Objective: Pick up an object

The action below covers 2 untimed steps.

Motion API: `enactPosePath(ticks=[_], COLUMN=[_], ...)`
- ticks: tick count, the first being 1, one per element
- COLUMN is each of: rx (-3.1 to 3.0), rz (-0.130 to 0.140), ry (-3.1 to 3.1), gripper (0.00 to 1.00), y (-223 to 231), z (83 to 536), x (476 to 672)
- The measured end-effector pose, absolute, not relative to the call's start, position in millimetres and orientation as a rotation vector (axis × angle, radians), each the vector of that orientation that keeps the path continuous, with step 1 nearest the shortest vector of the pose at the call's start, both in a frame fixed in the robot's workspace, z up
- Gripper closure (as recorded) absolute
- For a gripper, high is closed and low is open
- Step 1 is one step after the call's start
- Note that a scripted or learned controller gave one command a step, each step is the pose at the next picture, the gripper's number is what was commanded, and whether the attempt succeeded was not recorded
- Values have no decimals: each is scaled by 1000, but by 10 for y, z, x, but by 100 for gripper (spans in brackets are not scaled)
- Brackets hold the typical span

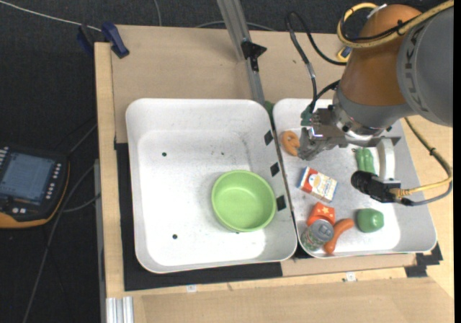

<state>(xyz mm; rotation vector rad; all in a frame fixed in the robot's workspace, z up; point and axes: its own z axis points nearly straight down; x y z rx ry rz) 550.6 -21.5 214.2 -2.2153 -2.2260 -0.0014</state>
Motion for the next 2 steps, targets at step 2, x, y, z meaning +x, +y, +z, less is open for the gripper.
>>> enactPosePath(ticks=[2], rx=[-2215], rz=[-3], ry=[-2227], gripper=[100], y=[922], z=[2185], x=[5400])
